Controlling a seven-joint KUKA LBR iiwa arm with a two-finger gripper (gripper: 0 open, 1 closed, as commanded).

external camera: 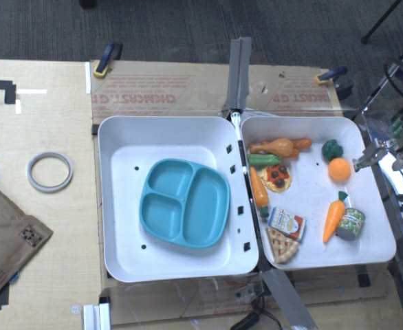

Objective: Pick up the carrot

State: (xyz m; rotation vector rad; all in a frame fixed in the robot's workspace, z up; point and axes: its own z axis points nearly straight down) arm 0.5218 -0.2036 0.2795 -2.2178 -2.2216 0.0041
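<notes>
The orange plastic carrot with green top (333,218) is seen near the right bin's (311,126) front-right corner, touching a small grey can (351,223); the can could be caught instead. The end effector's state cannot be told.

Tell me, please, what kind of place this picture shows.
Probably a robotics lab or test workshop, not a kitchen. Two white bins sit on a cardboard sheet held by clamps, toy food such as the carrot fills one, and grey office carpet lies behind.

A robotics lab: 2 white bins (112,184) on a clamped cardboard-covered bench (36,115), tape roll (50,171), grey carpet (188,12).
</notes>
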